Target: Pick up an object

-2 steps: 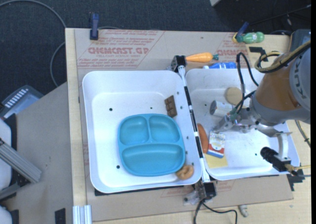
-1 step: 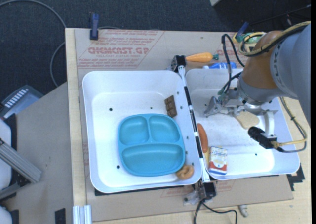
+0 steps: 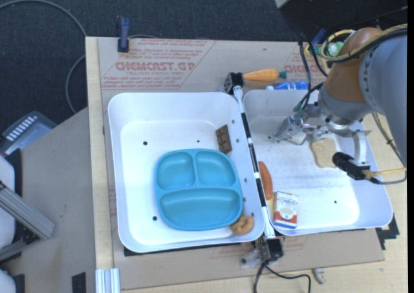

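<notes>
One tan, bread-like piece point(image 3: 321, 153) looks the likeliest pick. It lies in the right bin point(image 3: 323, 214), toward the right edge, just beside the wrist and partly under it. The gripper point(image 3: 292, 130) hangs low over the bin's far half, to the piece's left. Whether it is open or closed I cannot tell, and nothing shows in its hold. As I judge it, the gripper should centre over the piece before descending, since so flat a thing wants a low, square approach. Farther off, an orange sausage point(image 3: 266, 180) lies along the left edge and a small carton point(image 3: 285, 211) sits in the near left corner. The left bin point(image 3: 129, 175) carries a blue divided plate point(image 3: 197, 188).
</notes>
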Robot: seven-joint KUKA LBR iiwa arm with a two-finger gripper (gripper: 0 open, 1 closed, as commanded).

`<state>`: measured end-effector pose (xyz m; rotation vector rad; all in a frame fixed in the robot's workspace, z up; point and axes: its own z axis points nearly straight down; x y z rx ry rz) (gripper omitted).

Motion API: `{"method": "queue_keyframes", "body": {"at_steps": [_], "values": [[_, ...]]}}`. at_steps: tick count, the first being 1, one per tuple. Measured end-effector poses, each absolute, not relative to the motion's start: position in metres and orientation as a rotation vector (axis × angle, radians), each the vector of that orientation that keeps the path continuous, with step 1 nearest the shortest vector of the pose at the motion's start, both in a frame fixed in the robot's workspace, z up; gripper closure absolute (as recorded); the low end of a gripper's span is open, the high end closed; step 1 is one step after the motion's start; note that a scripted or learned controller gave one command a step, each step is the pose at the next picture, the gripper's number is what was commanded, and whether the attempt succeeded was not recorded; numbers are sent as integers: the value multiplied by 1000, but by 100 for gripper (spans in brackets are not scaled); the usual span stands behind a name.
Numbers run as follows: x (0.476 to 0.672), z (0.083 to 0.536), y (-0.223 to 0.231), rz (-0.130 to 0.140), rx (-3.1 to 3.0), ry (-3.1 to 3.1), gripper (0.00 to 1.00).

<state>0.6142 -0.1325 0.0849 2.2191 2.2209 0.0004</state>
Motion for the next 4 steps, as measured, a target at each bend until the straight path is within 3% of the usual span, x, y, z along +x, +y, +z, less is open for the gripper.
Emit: {"method": "queue_keyframes", "body": {"at_steps": [1,2,3,4], "values": [[615,95,-132,1,2216,2221,100],[615,149,-171,1,2219,2219,100],[603,108,-224,-2,2222,2222,100],[546,161,-167,0,2221,2223,100]]}}
